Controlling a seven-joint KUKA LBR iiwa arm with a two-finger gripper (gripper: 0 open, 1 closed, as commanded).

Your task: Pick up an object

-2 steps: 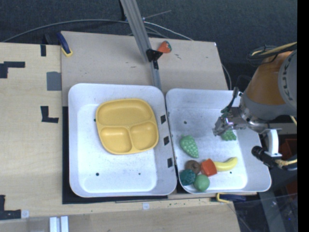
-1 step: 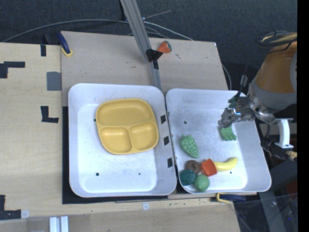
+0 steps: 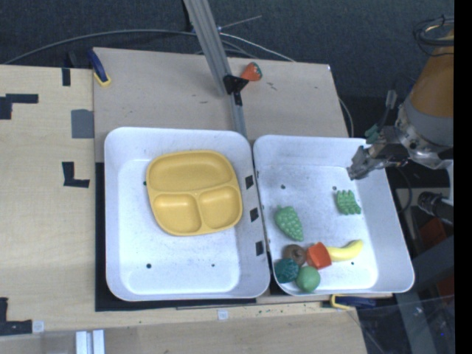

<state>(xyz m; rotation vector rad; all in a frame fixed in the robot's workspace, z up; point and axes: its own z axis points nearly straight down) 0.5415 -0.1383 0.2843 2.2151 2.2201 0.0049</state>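
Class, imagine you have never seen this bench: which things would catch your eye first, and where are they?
The big yellow divided plate in the left bin stands out first. Next come the bright toy foods crowded in the right bin's near corner: an orange block, a yellow banana and green pieces. The tool hangs over that bin's far right edge.

Two white bins (image 3: 118,198); one yellow divided tray (image 3: 195,192); seven small toy items (image 3: 289,223)
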